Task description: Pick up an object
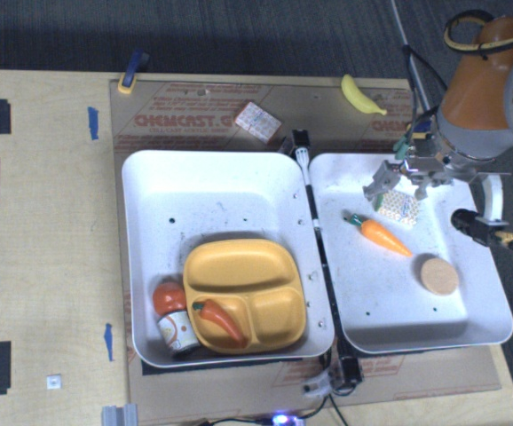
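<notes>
The grey arm's two-finger gripper (405, 183) hung over the far part of the right-hand shallow white bin (469, 331), its fingers spread wide with nothing between them; just below it lay a small white patterned packet (398, 208); an orange plastic carrot with a green top (381, 232) lay near the bin's middle, and a round tan cork-like disc (438, 275) sat toward its right wall; in the left-hand white bin (150, 185) a yellow divided plastic tray (243, 282) filled the near edge, a red chilli pepper (217, 319) lying in one compartment.
</notes>
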`<state>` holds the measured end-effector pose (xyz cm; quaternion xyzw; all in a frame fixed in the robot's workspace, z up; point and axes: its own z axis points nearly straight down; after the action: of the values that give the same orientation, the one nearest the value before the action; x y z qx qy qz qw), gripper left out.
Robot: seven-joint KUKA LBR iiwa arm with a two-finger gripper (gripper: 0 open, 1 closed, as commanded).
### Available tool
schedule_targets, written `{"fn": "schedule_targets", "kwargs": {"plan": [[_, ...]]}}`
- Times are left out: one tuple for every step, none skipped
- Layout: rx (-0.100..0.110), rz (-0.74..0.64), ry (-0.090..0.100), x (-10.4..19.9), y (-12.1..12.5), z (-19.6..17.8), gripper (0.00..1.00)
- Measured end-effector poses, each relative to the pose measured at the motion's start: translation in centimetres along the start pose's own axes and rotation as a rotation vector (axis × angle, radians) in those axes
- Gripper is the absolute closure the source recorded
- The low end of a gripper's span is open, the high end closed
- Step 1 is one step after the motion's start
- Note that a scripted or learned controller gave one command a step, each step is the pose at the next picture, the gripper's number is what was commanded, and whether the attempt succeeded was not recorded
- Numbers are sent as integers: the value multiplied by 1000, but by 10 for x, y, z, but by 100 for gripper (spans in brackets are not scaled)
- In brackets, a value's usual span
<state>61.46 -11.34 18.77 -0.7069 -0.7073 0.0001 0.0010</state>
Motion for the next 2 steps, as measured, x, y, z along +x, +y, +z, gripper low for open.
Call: {"fn": "schedule_targets", "kwargs": {"plan": [[-4, 2, -2, -39, -74, 102, 0], [-7, 2, -3, -38, -73, 92, 100]]}}
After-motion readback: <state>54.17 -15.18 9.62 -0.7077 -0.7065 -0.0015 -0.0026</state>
